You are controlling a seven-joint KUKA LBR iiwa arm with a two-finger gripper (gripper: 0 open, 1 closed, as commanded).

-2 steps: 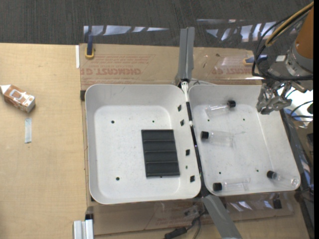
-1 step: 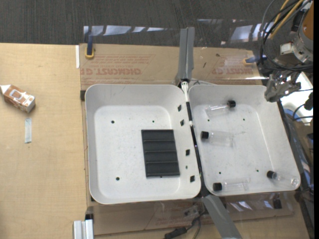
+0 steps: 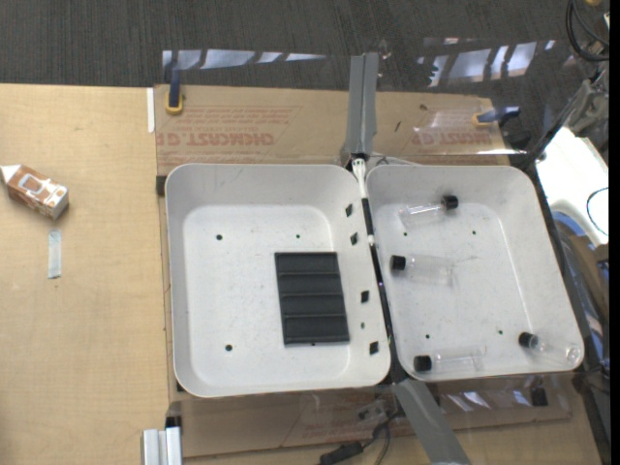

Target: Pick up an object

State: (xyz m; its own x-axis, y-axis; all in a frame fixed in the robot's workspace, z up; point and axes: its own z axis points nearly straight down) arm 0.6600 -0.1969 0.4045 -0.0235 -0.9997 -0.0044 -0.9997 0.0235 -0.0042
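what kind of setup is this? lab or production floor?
Most likely a robotics lab test bench: two white bins clipped side by side on a cardboard-covered table, a black ribbed block and clear tubes as pick objects, loose cables nearby.

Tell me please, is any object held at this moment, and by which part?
Nothing is seen held. The black ridged block lies flat in the left bin, and the clear tubes with black caps lie in the right bin.

At the far right edge, some black cables (image 3: 584, 22) hang above a white part (image 3: 579, 168), and I cannot tell if they belong to the robot's arm.
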